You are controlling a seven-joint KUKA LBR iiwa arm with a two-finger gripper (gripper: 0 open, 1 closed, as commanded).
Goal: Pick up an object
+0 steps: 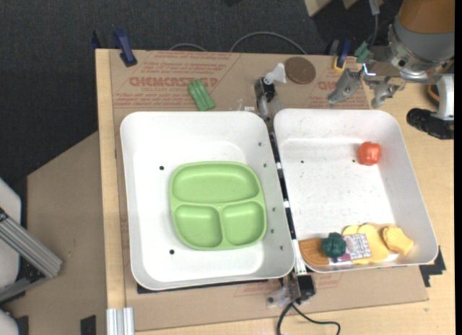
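My gripper [363, 92] hangs above the far rim of the right bin [339, 182], its two fingers spread apart with nothing between them. A small red tomato-like object [369, 153] lies in the right bin near its far right side, a short way in front of the gripper. At the bin's near edge sits a cluster: a dark green toy [333, 245], a white packet with a pink label [357, 245], a yellow piece [396, 239] and a tan piece [311, 251].
The left bin [144, 182] holds a green divided plate [216, 205]. On the cardboard behind the bins lie a green clip [201, 96], a brown disc [299, 71] and a blue clamp [124, 47]. A black fixture [266, 95] stands between the bins' far corners.
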